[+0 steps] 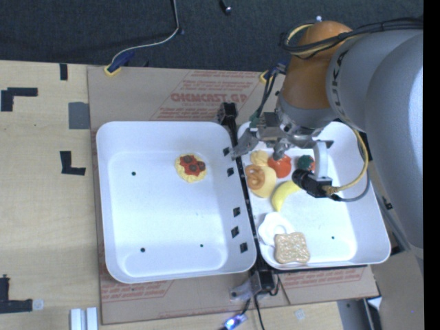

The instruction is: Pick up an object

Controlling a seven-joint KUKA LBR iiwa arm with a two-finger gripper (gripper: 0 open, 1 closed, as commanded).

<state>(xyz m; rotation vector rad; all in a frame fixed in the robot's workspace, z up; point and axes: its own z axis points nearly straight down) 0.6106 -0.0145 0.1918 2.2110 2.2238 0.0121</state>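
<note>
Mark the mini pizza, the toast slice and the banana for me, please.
Mini pizza (192,167): camera view, left bin, point on its red-topped middle.
Toast slice (291,247): camera view, right bin's near end, point on its face.
Banana (282,196): camera view, right bin, point on its yellow body.

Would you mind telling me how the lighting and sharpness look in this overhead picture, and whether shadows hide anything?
In the camera view, lighting is even and soft; the left bin shows no harsh glare, and the small pizza toy reads clearly. The arm looms large and slightly blurred, shading the toy food beneath the gripper.
</note>
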